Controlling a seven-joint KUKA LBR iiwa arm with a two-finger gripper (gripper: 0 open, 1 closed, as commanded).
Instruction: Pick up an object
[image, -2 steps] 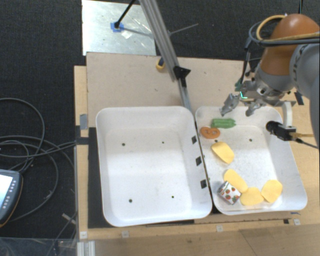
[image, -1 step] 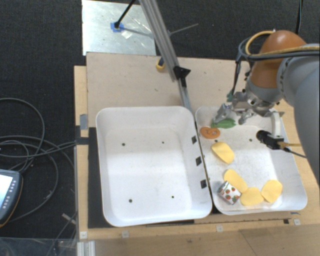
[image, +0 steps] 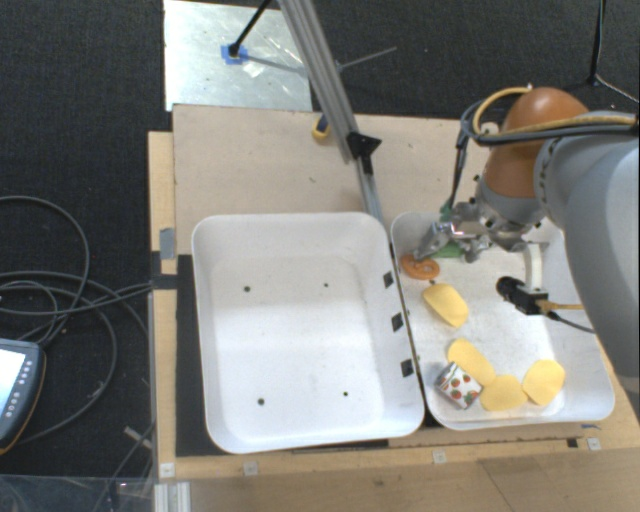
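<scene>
The gripper (image: 432, 246) hangs low in the right bin (image: 590, 400), just above an orange ring (image: 420, 267) at its far left corner. I can't tell how the jaws stand. It should centre on the ring and clear the bin wall before closing.

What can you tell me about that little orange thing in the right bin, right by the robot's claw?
The orange thing is a small, flat, roundish piece, darker than the yellow pieces nearby, possibly ring-shaped. It lies flat on the floor of the right bin, at its far left corner, close to the wall beside the left bin. The gripper sits just above and to its right; whether they touch cannot be told.
</scene>
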